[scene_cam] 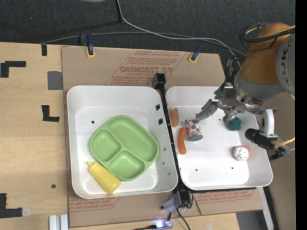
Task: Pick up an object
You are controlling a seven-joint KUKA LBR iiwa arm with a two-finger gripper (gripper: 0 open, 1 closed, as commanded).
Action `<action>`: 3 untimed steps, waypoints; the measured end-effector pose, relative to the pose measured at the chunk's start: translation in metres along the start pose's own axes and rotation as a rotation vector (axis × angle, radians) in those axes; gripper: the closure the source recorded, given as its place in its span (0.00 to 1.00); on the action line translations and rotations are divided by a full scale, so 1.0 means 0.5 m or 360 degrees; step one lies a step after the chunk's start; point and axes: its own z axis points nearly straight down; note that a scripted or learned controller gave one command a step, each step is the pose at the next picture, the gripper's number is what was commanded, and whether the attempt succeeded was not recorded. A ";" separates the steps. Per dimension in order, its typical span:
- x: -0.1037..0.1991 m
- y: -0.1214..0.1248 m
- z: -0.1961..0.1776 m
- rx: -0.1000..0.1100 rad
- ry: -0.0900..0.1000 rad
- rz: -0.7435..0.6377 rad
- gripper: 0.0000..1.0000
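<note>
Gripper low in right bin, fingertip touching small patterned cup near bin's left side (orange carrot just beside). Finger spread: cannot tell. Cup likely light, rigid, tippy; take hold across rim.

Single fixed camera above the bench, looking down at a slant, both white bins in frame, arm entering from the right
</note>
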 end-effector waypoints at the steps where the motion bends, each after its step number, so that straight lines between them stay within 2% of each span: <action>1: 0.001 0.005 -0.015 -0.0022 -0.0003 -0.0006 0.00; 3: -0.016 0.001 0.228 -0.0015 -0.0003 -0.0003 0.00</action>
